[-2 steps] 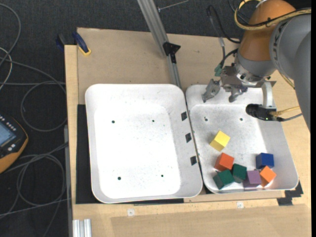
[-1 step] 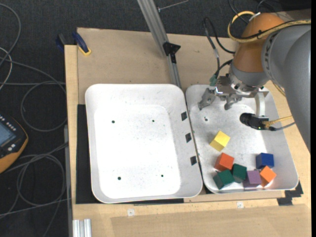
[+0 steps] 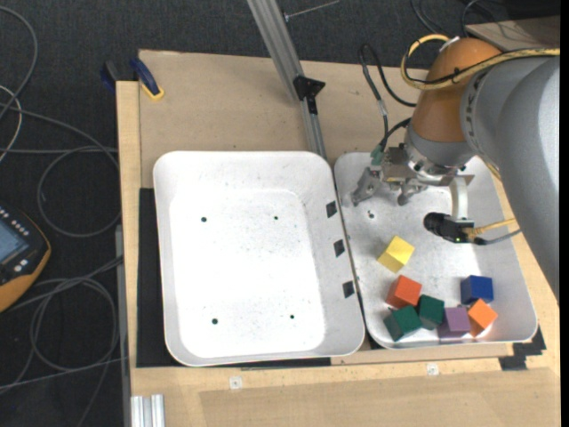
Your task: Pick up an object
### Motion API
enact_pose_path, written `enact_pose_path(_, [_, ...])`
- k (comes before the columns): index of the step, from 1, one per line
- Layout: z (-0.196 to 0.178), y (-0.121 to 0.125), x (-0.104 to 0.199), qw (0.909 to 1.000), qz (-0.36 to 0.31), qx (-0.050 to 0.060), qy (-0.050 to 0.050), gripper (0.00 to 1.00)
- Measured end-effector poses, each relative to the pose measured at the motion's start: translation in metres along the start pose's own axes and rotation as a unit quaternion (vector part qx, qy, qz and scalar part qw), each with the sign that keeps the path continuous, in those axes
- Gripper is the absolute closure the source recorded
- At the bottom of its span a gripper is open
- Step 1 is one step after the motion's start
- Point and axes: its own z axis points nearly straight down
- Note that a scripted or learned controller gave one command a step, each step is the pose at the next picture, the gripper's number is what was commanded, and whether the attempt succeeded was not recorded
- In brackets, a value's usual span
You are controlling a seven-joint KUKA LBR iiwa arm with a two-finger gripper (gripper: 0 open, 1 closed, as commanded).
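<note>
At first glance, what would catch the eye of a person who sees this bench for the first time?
Most striking is the large grey arm with its orange band, reaching in from the right over the far end of the right bin. Next come the coloured blocks at that bin's near end, with a yellow block lying apart from the cluster. The left bin is a broad white, speckled surface.

Metal pole: seen slanting down from the frame's top centre.
Cables: spread over dark floor at left.
Yellow-edged device: cut by the left edge.
Blue clamp: fixed at the bench's upper-left corner.
</note>
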Motion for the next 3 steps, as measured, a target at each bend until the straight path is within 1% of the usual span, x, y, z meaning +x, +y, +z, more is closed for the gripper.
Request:
enact_pose_path(1, [-0.014, 0.002, 0.0, 1.0, 0.0, -0.003, 0.0, 1.0])
enact_pose_path(2, [-0.078, 0.0, 0.005, 1.0, -0.001, -0.006, -0.001, 1.0])
enact_pose_path(3, [-0.136, 0.006, -0.004, 1.0, -0.001, -0.007, -0.001, 1.0])
